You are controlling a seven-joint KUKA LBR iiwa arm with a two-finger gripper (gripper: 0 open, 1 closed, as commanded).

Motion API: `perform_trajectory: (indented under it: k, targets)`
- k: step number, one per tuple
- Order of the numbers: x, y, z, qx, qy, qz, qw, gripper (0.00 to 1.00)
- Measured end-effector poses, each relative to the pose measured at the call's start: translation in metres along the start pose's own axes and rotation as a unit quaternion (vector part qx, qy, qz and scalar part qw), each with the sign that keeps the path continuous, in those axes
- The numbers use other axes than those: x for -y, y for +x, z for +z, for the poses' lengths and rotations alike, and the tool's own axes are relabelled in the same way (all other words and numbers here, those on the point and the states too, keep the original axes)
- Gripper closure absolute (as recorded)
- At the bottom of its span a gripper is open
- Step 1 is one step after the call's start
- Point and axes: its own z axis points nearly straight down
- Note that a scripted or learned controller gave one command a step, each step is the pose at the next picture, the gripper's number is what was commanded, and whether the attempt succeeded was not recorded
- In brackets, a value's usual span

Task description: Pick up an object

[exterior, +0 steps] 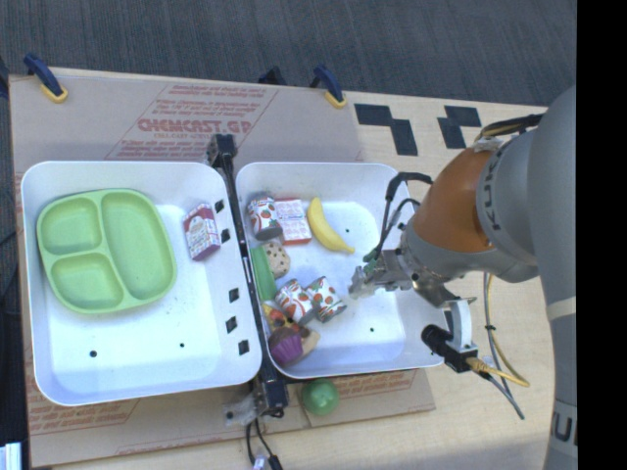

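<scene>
Green ball (pixel 318 396) outside, on table. Jaws (pixel 359 284) low in right bin (pixel 387 352), beside cartons (pixel 312 300); open or closed: cannot tell. Approach step; next, closing on one carton.

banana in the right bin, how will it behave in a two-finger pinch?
The banana looks like smooth, glossy toy plastic, so probably light, stiff and a bit slippery. Its curved, tapered shape may pivot or squirt out if pinched off-centre. It lies apart from the packets, so a nudge would likely spin it.
</scene>
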Motion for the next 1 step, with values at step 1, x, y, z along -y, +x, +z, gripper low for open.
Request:
perform_trajectory:
  k: [1]
  targets:
    - [-0.0618, -0.0203, -0.1533, 0.001, -0.004, 0.003, 1.0, 1.0]
